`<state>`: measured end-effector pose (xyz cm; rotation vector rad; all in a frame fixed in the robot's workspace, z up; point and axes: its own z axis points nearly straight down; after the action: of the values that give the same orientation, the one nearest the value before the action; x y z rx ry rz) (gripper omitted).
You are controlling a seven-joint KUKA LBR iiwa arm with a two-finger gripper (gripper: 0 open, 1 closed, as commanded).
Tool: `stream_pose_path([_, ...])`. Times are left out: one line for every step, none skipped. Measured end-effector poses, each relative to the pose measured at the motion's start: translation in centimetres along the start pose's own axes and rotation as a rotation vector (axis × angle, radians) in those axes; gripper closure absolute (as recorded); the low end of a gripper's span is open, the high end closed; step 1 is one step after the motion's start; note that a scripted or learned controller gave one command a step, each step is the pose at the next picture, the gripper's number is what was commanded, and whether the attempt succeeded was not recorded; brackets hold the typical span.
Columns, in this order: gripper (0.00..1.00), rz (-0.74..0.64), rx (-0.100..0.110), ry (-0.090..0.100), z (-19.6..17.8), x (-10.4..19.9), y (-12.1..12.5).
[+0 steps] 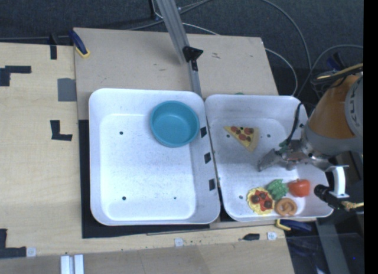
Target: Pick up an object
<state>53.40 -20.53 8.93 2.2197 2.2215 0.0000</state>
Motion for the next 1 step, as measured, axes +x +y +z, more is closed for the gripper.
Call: stream_pose_path([1.0, 0.001, -0.002, -0.001, -1.17, -0.08, 0.03])
